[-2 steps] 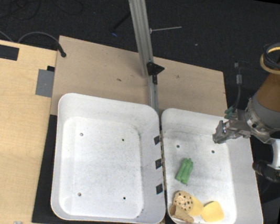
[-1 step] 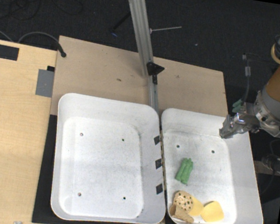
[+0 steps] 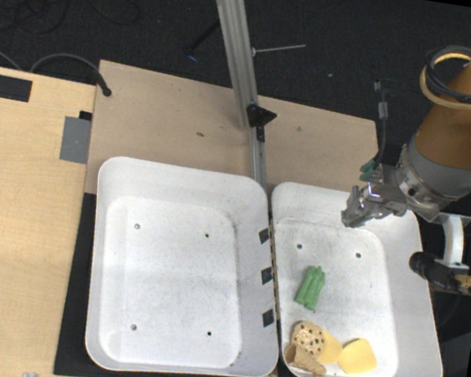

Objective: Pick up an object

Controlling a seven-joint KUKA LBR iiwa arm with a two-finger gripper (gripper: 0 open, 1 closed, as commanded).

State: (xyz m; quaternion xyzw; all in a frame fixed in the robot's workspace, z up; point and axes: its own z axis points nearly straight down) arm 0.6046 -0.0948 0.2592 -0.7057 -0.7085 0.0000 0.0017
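Observation:
A green ridged object (image 3: 311,287) lies near the middle of the right bin (image 3: 415,294). At that bin's front edge sit a brown speckled cookie-like piece (image 3: 308,339) and a yellow wedge (image 3: 357,357), close together. My gripper (image 3: 356,214) hangs over the back of the right bin, well behind and to the right of the green object. Nothing shows between its fingertips, and the slant hides how far apart they stand.
The left bin (image 3: 116,208) lies beside the right one, with black clips (image 3: 267,274) along the shared rim. A slanted aluminium rail (image 3: 240,65) rises behind the bins. The orange-banded arm (image 3: 462,114) stands over the bench's right side.

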